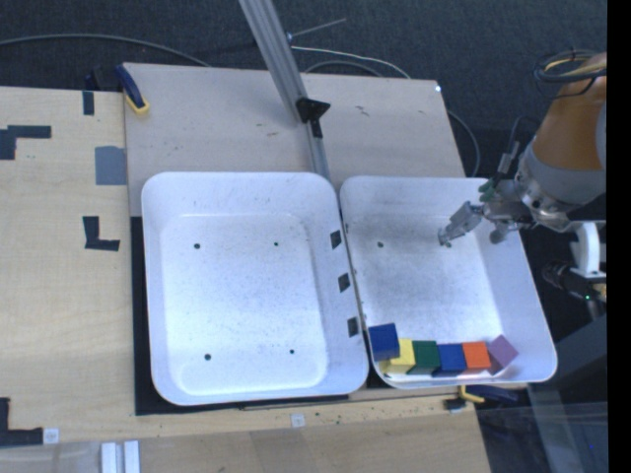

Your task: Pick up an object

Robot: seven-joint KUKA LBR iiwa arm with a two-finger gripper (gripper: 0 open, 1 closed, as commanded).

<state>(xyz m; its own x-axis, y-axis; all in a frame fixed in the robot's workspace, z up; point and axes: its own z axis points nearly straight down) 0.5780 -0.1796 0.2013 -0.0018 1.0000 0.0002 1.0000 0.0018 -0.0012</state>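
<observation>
Blocks point(439, 354) in several colours line the right bin's point(424, 264) near wall, well apart from the pincer point(455, 229) hovering above with nothing in it, its spread impossible to tell

Even, diffuse light from above fills the scene. The two white bins point(246, 274) are bright but not blown out, and their specks stay visible. Shadows are soft and short, gathering under the bin rims. The dark floor point(414, 8) around the desk point(59, 264) is dim. The whole view is slightly soft and grainy.
</observation>
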